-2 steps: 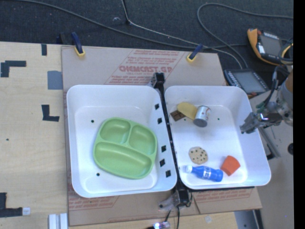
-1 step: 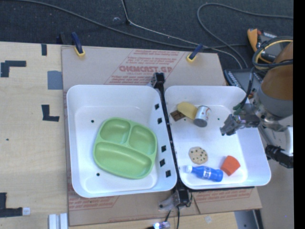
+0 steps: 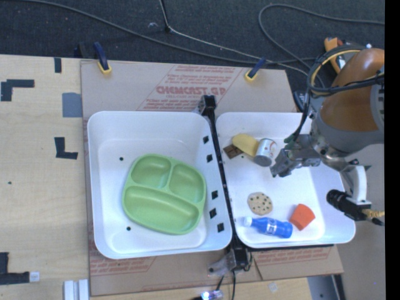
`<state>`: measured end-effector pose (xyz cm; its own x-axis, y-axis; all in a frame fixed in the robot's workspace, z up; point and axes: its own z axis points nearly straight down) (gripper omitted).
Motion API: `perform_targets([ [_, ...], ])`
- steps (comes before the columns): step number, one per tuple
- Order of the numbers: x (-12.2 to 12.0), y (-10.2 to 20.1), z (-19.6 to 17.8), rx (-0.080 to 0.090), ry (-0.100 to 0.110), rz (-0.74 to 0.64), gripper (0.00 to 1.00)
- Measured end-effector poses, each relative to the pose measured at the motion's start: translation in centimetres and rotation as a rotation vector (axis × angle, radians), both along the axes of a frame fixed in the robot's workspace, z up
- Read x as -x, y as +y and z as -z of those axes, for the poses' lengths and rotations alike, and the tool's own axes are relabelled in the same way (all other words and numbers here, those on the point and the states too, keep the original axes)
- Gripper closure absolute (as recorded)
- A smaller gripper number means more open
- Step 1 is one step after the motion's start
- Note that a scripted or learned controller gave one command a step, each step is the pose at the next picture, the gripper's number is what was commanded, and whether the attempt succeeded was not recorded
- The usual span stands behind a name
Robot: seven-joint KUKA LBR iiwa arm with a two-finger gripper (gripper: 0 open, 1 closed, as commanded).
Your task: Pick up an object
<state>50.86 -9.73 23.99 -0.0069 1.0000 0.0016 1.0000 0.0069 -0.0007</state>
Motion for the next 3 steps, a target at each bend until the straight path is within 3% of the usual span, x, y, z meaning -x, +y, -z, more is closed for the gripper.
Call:
perform_targets([
  [1, 0.3, 5.4, 0.9, 0.000, 0.002, 0.000, 1.00],
  [3, -1.2, 16.5, 3.0, 0.001, 0.002, 0.000, 1.00],
])
